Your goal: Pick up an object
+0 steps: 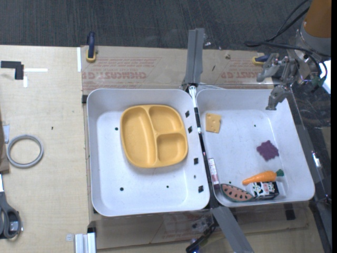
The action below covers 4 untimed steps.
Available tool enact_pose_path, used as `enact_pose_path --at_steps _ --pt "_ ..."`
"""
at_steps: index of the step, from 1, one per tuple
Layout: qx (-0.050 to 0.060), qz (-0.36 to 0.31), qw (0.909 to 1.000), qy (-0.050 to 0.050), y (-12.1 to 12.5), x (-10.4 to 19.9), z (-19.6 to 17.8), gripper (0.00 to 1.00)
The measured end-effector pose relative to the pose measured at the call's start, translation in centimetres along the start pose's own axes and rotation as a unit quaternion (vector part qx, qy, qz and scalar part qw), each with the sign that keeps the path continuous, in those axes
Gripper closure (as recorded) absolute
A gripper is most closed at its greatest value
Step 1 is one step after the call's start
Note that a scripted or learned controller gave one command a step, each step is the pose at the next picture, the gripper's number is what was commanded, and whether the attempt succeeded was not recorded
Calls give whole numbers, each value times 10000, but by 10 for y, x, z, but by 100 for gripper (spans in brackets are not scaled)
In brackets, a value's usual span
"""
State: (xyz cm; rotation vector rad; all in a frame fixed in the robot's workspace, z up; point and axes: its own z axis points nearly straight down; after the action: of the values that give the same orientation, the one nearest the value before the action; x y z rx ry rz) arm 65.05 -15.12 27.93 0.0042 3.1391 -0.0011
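My gripper (269, 86) hangs above the far right corner of the right bin (239, 101), open, with nothing between its fingers. In that bin a yellow cheese-like square (213, 123) lies near the far left side. A purple lumpy piece (268, 150) sits right of the middle. Along the near edge lie an orange carrot (260, 177), a watermelon slice (235, 193) and a small black-and-white carton (267, 191), all close together. A yellow divided plate (154, 135) rests in the left bin (105, 183).
A grey divider bar (195, 57) runs between the bins at the back. On the wooden bench to the left lie a grey tape ring (23, 151) and scissors (8, 221). A blue-handled clamp (91, 46) stands behind the left bin. Cables hang near the arm.
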Motion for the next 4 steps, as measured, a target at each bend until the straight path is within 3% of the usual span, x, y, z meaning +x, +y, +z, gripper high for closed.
enact_pose_path --at_steps 1,2,3,4 --pt "3 1874 9823 6 -22 6 70 0" --pt "8 4034 9150 1 -66 21 70 0" --pt "10 5006 8657 14 -71 62 62 0" --pt "-7 6381 7699 16 -67 70 175 0"
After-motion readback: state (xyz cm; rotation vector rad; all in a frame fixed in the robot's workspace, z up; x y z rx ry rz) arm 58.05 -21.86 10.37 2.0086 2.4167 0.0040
